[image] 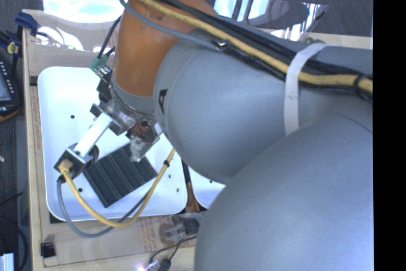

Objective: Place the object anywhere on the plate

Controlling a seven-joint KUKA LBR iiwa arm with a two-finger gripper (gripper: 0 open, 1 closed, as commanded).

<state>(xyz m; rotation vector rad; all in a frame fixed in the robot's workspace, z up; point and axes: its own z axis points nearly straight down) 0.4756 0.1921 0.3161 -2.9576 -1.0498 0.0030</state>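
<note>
Arm (266, 136): one, grey, bulky, entering from the right and filling the right and lower frame; orange band (155, 35) above the wrist, upper centre; black and yellow cables (254, 51) strapped along its top by a white tie (293, 89); wrist angled down and to the left; hand (136, 149) low at left centre, pointing downward.

A bulky grey arm (266, 136) with an orange band (146, 41), black and yellow cables (254, 47), and a white strap (293, 92).
</note>
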